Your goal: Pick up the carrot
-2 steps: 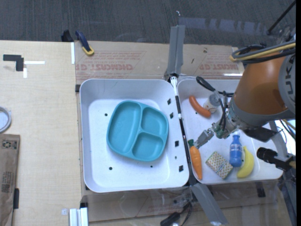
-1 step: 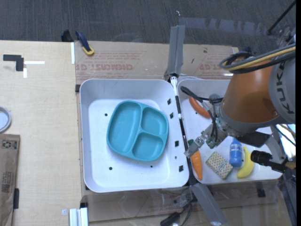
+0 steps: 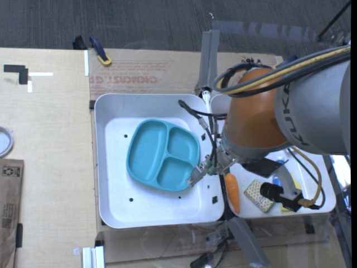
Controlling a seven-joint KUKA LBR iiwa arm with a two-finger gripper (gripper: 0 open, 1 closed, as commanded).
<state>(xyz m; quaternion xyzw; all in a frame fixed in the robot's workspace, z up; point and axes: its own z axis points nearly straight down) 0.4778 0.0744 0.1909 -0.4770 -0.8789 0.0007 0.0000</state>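
Carrot [image 3: 232,192] lies lower right of centre, just beside my gripper [image 3: 197,175], whose grip I cannot make out, near the blue plate [image 3: 162,155].

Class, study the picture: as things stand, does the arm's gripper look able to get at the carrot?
Probably yes: the carrot lies uncovered at the right bin's left edge, close beside the gripper, which hangs over the blue plate.

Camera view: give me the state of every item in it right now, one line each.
Carrot: lying in the right bin by its left wall, not held.
Blue plate: right way up in the left bin, nothing on it.
Gripper: low over the plate's right edge, nothing seen between its fingers.
Sponge: lying flat in the right bin beside the carrot.
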